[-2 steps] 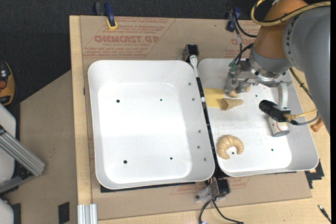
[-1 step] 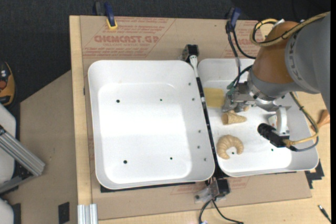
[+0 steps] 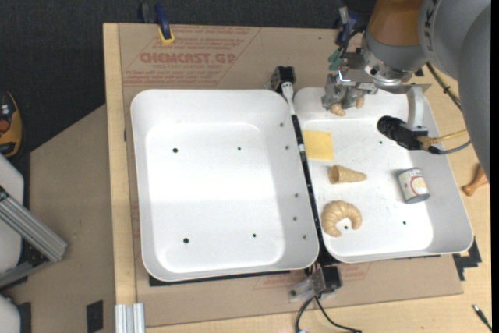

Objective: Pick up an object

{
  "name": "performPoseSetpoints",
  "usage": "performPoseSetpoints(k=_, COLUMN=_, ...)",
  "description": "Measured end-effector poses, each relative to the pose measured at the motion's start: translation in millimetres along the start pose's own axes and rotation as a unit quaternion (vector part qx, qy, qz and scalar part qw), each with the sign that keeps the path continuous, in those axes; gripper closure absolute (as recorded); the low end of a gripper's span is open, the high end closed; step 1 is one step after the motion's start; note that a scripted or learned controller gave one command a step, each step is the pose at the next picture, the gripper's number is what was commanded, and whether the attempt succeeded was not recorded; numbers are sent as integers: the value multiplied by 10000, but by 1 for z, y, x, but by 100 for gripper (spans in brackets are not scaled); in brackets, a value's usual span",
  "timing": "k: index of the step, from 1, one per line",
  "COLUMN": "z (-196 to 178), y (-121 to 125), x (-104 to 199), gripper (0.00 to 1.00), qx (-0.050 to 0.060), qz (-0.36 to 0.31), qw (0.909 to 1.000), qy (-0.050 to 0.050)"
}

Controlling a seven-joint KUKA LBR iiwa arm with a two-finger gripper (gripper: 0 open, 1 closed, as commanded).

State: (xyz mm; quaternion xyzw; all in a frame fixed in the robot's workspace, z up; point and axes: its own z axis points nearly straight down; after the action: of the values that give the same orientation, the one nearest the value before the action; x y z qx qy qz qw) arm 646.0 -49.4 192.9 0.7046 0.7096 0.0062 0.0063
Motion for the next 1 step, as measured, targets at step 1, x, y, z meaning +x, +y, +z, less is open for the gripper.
performPoseSetpoints(k=1, z=8, y=19, x=78, gripper=100, qx=65, qz=-3, qw=10000, qy=8)
